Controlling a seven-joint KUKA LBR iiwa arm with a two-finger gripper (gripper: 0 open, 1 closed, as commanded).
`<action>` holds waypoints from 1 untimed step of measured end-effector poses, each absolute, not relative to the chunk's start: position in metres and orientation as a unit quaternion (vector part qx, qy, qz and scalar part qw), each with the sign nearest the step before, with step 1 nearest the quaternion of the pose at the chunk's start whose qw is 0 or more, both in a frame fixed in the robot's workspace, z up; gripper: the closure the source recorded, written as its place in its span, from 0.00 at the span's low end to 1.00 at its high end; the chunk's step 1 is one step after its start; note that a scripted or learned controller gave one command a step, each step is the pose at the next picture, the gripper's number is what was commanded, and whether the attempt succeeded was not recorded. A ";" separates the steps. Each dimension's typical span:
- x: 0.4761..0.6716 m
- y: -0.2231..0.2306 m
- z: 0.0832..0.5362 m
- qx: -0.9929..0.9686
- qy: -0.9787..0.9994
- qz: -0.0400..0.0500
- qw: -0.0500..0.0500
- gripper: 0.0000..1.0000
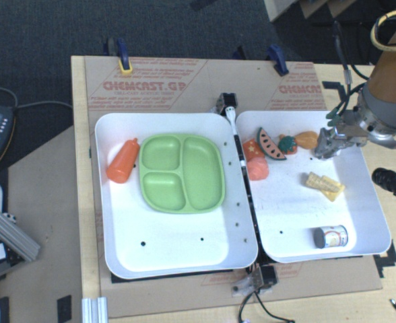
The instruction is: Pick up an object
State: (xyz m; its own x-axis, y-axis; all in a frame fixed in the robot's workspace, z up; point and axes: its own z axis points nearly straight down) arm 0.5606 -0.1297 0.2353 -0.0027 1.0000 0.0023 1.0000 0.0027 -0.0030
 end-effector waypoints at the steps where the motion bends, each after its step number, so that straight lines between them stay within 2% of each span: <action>1: 0.524 -0.090 0.238 -0.706 -0.708 0.001 0.002 1.00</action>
State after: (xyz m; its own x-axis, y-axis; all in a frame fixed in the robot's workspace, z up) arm 0.5239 -0.0902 0.2381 -0.0025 1.0000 0.0020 1.0000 0.0025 -0.0039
